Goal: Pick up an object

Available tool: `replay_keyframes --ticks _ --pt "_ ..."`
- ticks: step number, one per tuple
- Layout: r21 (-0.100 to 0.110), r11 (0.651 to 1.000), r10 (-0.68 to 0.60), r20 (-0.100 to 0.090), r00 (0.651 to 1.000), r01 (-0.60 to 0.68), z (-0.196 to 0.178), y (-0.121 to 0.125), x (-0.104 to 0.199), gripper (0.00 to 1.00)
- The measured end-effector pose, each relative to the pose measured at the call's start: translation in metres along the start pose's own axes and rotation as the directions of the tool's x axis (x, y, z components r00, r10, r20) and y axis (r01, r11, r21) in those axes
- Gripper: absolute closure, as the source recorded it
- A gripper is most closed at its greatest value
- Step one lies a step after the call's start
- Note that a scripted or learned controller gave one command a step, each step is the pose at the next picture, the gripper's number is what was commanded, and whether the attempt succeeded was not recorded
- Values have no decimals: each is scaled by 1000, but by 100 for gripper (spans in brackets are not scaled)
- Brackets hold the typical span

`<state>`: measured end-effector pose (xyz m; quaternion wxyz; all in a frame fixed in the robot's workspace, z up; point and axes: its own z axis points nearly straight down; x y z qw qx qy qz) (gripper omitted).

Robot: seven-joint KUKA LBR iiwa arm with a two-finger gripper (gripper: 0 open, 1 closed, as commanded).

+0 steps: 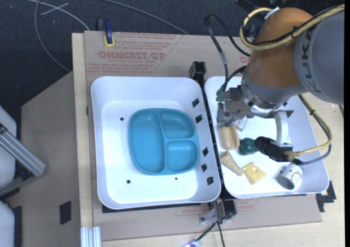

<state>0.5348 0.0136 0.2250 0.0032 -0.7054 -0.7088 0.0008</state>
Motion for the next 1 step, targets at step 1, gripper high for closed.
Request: replay_keyframes --ticks 1 --pt "-1 1000 -2 0 1000 2 -1 -21 60 100"
